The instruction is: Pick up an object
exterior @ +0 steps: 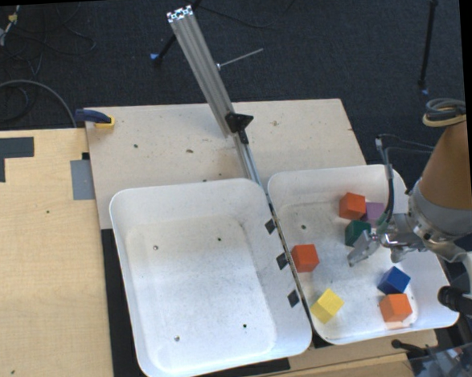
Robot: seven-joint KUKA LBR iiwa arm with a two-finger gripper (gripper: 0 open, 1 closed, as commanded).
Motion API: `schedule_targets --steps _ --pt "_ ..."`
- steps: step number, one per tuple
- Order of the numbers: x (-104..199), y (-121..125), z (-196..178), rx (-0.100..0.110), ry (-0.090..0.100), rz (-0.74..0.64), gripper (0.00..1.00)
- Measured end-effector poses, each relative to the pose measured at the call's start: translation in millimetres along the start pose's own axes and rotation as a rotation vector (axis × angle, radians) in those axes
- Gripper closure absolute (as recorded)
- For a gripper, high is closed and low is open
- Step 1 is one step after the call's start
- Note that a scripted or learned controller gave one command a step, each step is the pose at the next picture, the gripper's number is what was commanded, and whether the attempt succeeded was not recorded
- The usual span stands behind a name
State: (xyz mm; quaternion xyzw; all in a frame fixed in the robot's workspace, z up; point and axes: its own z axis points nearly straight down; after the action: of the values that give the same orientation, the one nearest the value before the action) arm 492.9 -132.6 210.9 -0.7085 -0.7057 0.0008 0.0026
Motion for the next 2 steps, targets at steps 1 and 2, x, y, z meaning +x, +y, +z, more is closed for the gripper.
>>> schedule_targets --steps 1,2 --pt "47 17 -91 -0.01 -0.002 -0.009 0.0" --pt "-8 76 -203 -0.012 -0.006 -0.003 0.0"
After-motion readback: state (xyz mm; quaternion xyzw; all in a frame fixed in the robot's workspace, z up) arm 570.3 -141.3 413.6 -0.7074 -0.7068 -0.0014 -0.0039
